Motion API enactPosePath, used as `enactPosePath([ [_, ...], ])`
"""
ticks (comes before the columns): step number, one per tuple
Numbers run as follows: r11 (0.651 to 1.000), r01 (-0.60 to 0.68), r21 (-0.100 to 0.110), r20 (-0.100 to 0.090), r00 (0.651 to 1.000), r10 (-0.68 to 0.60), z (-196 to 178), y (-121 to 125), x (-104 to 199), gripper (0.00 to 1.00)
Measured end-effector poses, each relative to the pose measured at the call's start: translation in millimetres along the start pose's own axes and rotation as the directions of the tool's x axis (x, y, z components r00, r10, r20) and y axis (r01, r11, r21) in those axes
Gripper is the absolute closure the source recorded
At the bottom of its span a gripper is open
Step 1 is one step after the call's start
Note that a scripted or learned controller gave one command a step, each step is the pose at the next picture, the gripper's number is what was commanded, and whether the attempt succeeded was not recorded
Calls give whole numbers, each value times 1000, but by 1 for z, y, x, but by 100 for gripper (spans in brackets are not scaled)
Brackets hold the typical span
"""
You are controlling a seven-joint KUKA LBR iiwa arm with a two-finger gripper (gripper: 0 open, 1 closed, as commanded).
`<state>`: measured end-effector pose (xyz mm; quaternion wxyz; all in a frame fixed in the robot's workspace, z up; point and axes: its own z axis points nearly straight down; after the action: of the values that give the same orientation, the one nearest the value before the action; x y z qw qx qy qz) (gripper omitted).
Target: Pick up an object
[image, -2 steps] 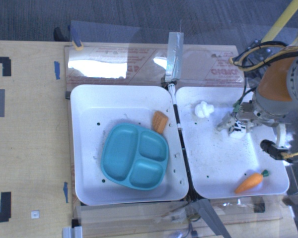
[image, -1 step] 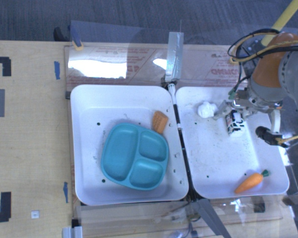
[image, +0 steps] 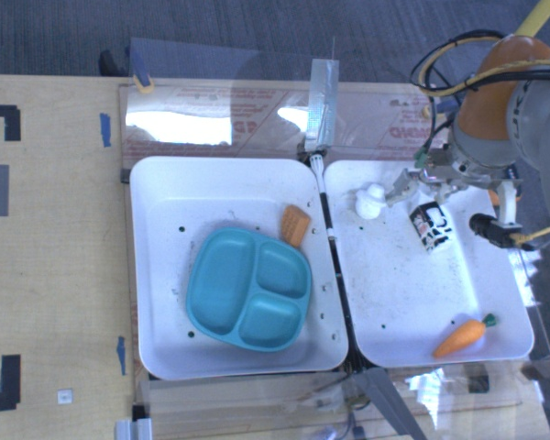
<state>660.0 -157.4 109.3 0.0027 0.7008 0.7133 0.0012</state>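
Carrot [image: 460, 336] lies well apart from white ball [image: 369, 200] (right bin [image: 394, 328]).

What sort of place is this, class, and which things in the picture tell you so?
Most likely a robotics lab bench set up for grasping trials. A grey arm with an orange band reaches over two white bins, which hold toy-like items: a blue divided plate and a carrot. Blue tape marks dot the bench.
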Motion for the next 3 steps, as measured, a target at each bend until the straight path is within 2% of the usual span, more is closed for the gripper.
enactPosePath([
  [1,951,308,3,-2,951,-308,23,-7,-38,0],
  [2,951,310,-6,4,951,-309,7,-4,-38,100],
  [3,1000,12,-2,0,1000,-12,-106,9,-7,100],
])
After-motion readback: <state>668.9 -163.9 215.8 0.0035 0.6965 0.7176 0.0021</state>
